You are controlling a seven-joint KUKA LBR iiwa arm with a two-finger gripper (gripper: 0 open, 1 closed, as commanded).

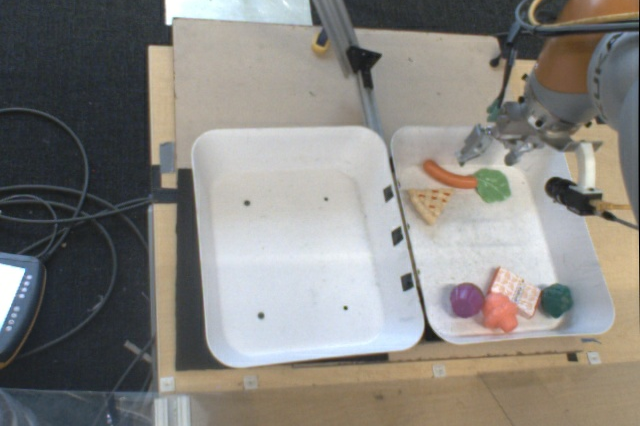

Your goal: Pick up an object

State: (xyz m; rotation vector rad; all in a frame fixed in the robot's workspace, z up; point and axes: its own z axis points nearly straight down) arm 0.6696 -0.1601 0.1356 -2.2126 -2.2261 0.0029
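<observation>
I am watching the gripper (497,146) hanging over the upper part of the right bin (580,254), right of centre in the frame. Its two fingers are standing spread apart with nothing between them, so it is carrying nothing.

No particular object is named, so the nearest toys are the likely candidates. Just below the fingertips, the orange sausage (449,176) is lying slanted, with the green leafy piece (492,185) at its right end, touching or nearly so. The waffle-patterned wedge (430,205) is sitting just below the sausage's left end.

That crowding is what I am worrying about. If the arm is descending from here, I judge the fingers could be straddling the spot where sausage and green piece meet, nudging one aside or pinching only an edge. The sausage looks smooth and rounded, so a grip across its slanted length could be squeezing it out sideways.

The bin's upper wall is also close behind the gripper, and a finger could be catching the rim.

The other toys, a purple ball (466,299), an orange-red piece (500,313), a pink-and-white block (515,288) and a dark green piece (557,298), are bunching in the lower right corner, well apart from the gripper. The left bin (215,154) is lying beside it.
</observation>
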